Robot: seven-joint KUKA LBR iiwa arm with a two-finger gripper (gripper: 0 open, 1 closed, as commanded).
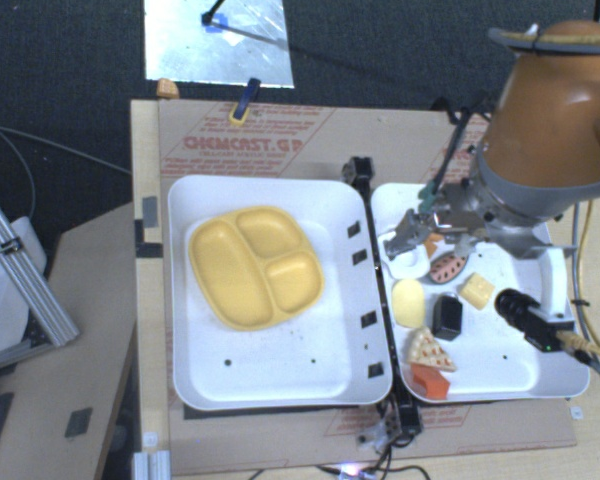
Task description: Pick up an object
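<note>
Several small food toys lie in the right bin [555, 373] — a pale yellow piece [408, 302], a black block [447, 316], a pizza slice [429, 351], a cheese cube [476, 291]. Above them the gripper [412, 230] hovers low; whether it is spread, I cannot tell. Nothing looks picked yet — next comes a clean descent onto one piece, though neighbours crowd close. The left bin [280, 378] carries a yellow tray [255, 265].
</note>
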